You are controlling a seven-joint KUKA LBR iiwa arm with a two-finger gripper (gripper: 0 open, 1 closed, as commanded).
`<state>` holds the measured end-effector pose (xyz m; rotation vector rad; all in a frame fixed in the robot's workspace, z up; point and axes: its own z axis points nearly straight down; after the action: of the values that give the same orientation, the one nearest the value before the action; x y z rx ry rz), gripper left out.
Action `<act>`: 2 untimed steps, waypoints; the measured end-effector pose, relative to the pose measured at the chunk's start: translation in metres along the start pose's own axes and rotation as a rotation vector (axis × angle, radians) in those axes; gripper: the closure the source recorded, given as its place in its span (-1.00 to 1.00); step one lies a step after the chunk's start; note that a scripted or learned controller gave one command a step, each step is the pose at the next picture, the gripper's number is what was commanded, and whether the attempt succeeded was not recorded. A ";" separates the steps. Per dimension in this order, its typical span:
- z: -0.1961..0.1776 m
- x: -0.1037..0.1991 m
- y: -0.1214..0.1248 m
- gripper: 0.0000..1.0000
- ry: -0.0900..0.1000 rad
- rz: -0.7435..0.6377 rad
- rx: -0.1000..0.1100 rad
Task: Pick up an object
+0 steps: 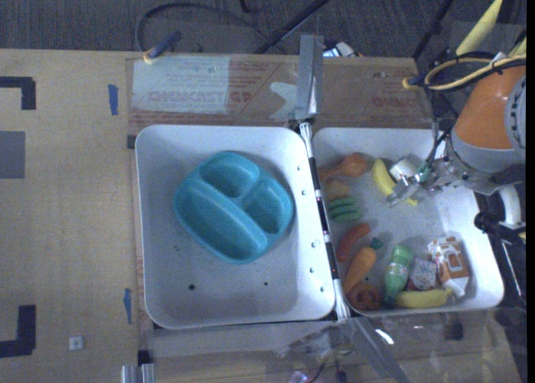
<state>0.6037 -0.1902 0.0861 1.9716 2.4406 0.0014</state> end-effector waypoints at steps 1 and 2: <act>0.000 0.026 -0.020 -1.00 0.003 0.390 0.004; 0.002 0.010 0.049 -1.00 0.003 0.503 0.045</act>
<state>0.6491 -0.1700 0.0841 2.5414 1.8908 -0.0497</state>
